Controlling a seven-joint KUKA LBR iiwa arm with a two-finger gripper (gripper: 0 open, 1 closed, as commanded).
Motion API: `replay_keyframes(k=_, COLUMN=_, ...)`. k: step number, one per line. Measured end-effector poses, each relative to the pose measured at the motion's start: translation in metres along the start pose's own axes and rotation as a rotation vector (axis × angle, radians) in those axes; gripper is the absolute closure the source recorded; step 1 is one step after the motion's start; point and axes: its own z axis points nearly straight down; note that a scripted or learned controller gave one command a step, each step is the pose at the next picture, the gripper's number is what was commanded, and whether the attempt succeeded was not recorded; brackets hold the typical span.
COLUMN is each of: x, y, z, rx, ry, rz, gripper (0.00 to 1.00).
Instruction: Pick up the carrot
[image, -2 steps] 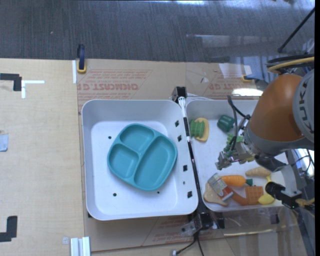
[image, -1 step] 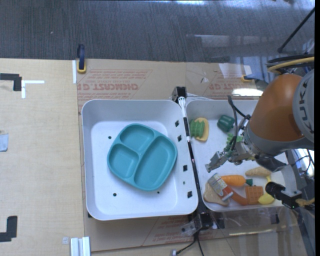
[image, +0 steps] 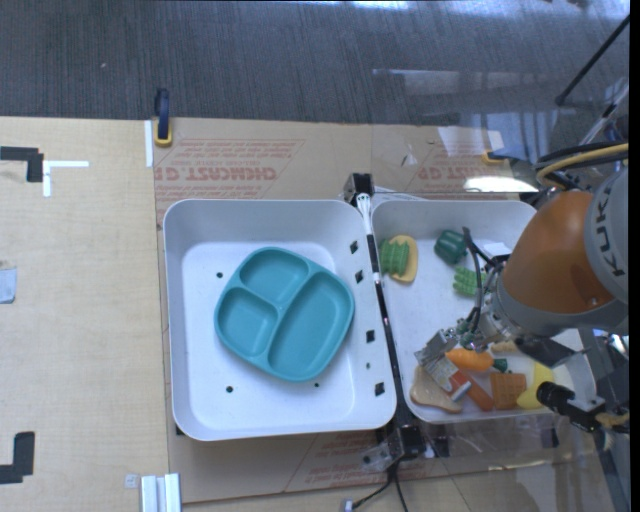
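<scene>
The carrot, a small orange piece with a pointed end, lies in the right bin near its front edge, on top of a pile of toy food. My gripper hangs low over that pile, its grey metal tip right at the carrot's left end. The arm's orange band sits above and to the right and hides part of the bin behind it. Whether the carrot is between the gripper's tips is unclear at this size.
Around the carrot lie a toast slice, red-orange pieces and a yellow piece. Further back are a yellow-green food item, a green pepper and another green piece. The left bin holds a teal divided plate.
</scene>
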Motion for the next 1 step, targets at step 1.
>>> replay_keyframes(k=1, x=-0.0012, y=0.0027, z=-0.0096, rx=-0.006, ry=-0.002, rz=0.005, gripper=1.0)
